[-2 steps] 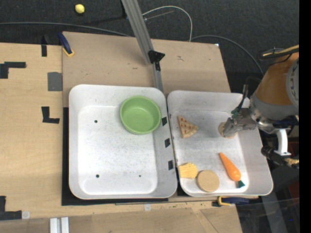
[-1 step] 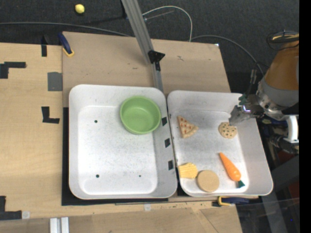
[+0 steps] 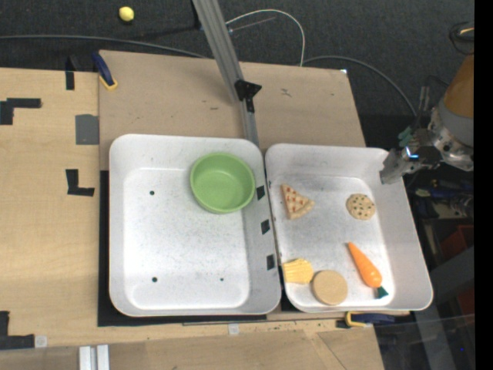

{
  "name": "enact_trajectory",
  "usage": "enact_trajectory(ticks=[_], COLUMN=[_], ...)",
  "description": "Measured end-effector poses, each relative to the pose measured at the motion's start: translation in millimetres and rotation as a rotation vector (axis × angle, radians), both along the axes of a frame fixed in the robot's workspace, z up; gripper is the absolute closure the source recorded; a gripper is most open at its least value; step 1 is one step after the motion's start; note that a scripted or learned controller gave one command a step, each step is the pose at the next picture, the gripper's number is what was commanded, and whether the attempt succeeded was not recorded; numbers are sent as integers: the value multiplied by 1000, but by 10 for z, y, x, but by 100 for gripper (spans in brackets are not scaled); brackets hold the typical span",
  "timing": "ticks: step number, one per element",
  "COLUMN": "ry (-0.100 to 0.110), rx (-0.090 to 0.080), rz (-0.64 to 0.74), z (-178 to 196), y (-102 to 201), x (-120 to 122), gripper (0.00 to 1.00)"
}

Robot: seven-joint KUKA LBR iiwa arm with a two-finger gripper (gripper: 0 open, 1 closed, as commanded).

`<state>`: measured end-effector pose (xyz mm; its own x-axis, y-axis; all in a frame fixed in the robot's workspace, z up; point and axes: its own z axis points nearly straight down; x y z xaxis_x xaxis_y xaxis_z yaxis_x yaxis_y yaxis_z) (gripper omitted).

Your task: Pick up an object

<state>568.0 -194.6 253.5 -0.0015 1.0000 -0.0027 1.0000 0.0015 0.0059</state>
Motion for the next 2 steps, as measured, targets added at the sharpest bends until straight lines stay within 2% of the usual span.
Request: enact_trajectory(ticks=[1,2], ry=[2,7], rx=[1,4], rz=[0,4], z=[440,422], y=[2,526], x=[9,-150], gripper=[100,100])
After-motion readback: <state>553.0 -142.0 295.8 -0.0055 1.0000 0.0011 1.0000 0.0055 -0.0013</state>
